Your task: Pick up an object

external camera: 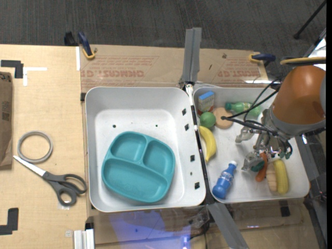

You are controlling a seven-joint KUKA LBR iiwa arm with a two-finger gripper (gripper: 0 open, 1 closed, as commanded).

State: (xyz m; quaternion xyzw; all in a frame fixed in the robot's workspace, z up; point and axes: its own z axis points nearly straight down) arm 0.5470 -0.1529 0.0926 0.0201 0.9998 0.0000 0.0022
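In the right-hand bin [295, 191], low over its front right part, we find the gripper [258, 160] at the end of the grey arm, whose orange band [305, 95] bulks above it. How the tool stands we cannot tell: metal parts, cables and toys overlap there, and nothing is plainly seen clamped in it.

Just beneath and beside the tool lies an orange carrot-like toy [261, 171], and next to that, toward the bin's right wall, a yellow corn cob [280, 175]. Either could be the thing to pick. Farther left lie a blue bottle [224, 181] near the front wall, a banana [208, 141] along the divider, a green ball [207, 119], a tan round piece [223, 118], a blue-topped block [206, 98] and a green toy [239, 107] at the back.

The left bin [98, 113] holds a teal divided plate [138, 166]. Out on the bench lie scissors [54, 179] and a roll of tape [35, 146].

We judge the step to be the descent onto the carrot or the closing on it. The next move calls for a firm squeeze on one toy alone, clear of the corn, then a straight lift to test the hold.
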